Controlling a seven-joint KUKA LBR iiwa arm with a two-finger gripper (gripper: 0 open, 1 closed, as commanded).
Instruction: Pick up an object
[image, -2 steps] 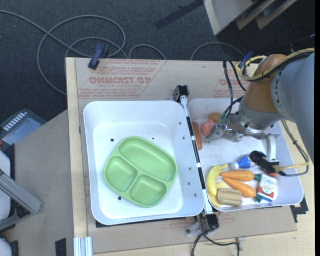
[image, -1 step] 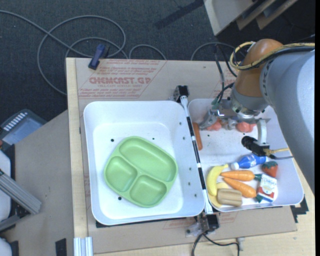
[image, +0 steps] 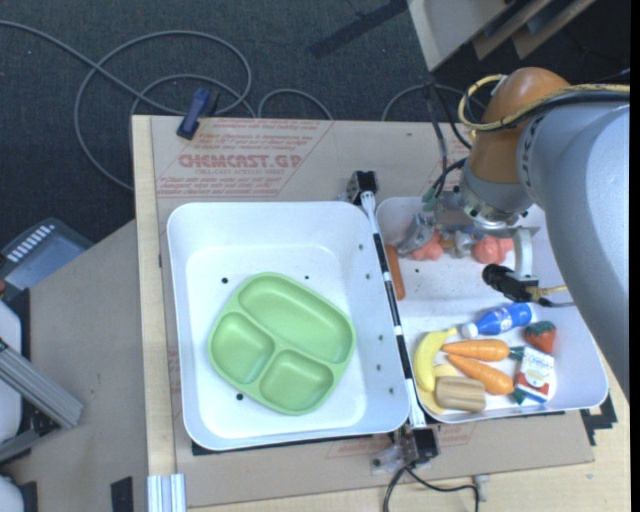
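Red-pink lump (image: 430, 250) just beside hand (image: 452, 240), contact unclear. On the camera side of the hand, well apart from it: blue-white bottle (image: 500, 320) lying on its side, carrots (image: 478, 350) flat, side by side, curved banana (image: 427, 360), strawberry (image: 541, 337), tan bread block (image: 461, 393).

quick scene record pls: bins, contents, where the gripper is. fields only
left bin: green divided plate, three compartments
right bin: banana, carrots (two), blue bottle, pink toy pieces
gripper: over the right bin's far end, among the pink toy pieces
held object: cannot tell from this view
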